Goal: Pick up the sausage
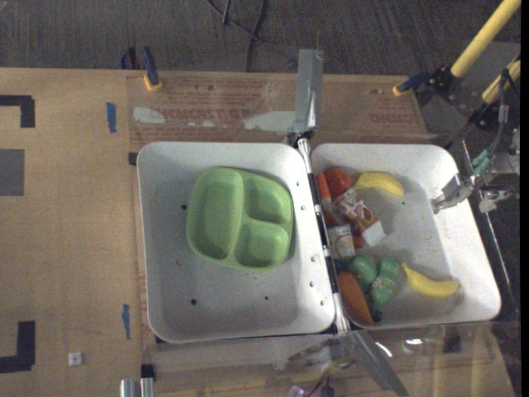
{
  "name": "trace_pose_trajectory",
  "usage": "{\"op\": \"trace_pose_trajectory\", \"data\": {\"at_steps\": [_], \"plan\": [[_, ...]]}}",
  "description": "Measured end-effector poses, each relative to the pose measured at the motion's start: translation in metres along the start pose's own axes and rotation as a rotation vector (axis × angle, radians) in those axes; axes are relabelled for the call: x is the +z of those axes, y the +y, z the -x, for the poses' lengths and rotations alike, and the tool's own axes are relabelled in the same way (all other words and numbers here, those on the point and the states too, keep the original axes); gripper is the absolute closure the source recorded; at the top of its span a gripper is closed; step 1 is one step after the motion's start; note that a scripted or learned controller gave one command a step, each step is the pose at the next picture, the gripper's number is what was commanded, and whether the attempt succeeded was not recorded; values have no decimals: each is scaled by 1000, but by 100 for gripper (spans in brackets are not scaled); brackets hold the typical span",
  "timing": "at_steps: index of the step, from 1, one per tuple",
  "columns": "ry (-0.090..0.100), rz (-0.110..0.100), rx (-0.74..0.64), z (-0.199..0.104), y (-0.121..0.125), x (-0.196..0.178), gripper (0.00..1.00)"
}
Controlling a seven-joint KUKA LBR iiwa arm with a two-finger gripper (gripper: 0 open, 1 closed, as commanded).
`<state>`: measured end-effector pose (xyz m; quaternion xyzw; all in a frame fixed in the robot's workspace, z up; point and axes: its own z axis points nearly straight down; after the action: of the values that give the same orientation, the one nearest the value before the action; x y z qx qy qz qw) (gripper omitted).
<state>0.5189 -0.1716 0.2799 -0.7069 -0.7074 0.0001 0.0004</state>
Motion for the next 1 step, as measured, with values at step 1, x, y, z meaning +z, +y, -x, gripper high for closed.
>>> {"op": "trace_pose_trajectory", "data": {"at_steps": [1], "plan": [[-2, 5, -134, -6, 67, 1, 0]]}}
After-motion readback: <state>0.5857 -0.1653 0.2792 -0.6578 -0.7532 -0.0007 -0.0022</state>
